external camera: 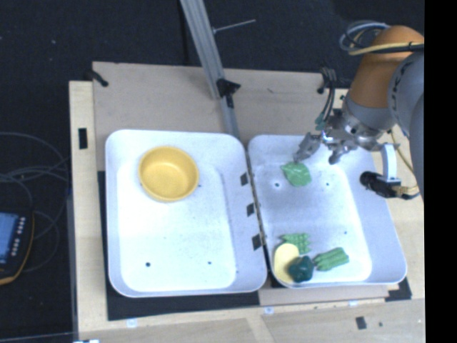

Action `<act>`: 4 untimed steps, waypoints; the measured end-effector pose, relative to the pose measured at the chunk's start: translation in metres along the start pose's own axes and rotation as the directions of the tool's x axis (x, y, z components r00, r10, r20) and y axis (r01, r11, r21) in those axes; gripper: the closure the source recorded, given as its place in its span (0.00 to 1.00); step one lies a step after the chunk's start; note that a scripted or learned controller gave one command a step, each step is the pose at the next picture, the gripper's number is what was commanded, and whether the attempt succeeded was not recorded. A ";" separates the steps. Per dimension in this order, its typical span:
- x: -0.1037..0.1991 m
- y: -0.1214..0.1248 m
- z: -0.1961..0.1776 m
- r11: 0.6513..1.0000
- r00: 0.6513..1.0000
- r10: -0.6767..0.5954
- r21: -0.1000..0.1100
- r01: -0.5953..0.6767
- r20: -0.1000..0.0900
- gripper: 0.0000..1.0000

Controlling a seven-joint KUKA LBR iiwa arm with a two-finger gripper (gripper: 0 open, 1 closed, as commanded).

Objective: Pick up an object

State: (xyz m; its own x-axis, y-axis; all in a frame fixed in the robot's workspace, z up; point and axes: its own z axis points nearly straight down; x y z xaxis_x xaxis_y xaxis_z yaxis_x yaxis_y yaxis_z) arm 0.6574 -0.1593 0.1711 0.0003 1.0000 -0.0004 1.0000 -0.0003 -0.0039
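Note:
In the right bin (371, 213), a light green crumpled object (296, 174) lies near the back. My gripper (320, 151) hovers just above and behind it, open, its fingers spread with nothing between them. At that bin's front edge lies a cluster: a small ridged green piece (295, 241), a yellow piece (283, 258), a dark teal piece (302, 269) and a green ridged piece (330, 259). A yellow bowl (168, 173) sits upright at the back of the left bin (178, 263).
A grey metal pole (203, 38) slants from the top of the view down to the divide between the bins. My arm's orange band (378, 70) is over the right bin's back right corner. A black cable (382, 184) hangs by the right rim.

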 end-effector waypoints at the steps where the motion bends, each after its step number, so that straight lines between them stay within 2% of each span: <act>1: -0.001 0.004 0.043 1.000 1.000 0.000 -0.001 0.000 0.000 0.00; 2: -0.002 0.005 0.030 1.000 1.000 0.000 -0.006 0.000 0.001 1.00; 4: -0.005 0.015 -0.091 1.000 1.000 -0.001 -0.010 0.001 0.000 1.00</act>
State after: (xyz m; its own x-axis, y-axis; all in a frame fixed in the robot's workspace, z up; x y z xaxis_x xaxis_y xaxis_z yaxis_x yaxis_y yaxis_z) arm 0.6729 -0.1645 0.2624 -0.0005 1.0000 -0.0009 1.0000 0.0005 0.0064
